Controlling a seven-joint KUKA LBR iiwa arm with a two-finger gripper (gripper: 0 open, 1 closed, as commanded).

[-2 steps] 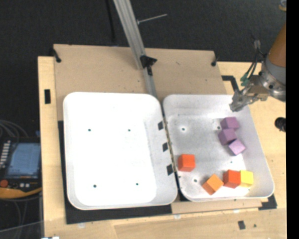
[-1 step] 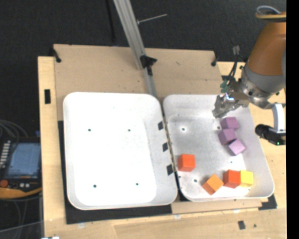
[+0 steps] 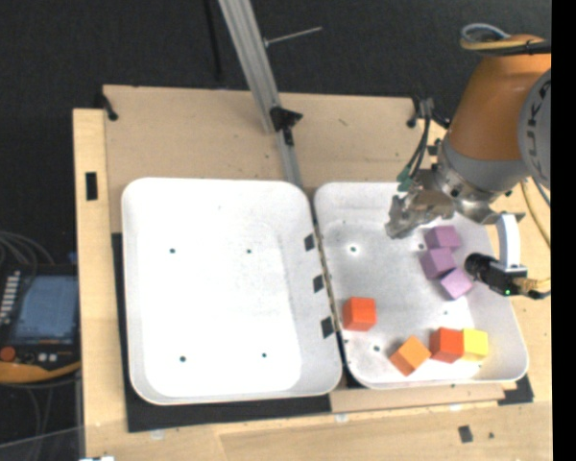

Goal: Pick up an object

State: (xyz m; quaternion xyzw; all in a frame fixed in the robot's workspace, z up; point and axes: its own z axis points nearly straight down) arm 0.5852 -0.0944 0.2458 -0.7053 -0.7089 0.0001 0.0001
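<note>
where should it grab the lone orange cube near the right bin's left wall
Probably from straight above, fingers closing on two opposite flat sides of the small orange cube. It sits apart from the other blocks in the right white bin. The bin's left wall is close, so closing along that wall looks safer.

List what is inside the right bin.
Right bin: three purple blocks, an orange block, another, a red one, a yellow one. The claw hides the floor beneath it.
</note>
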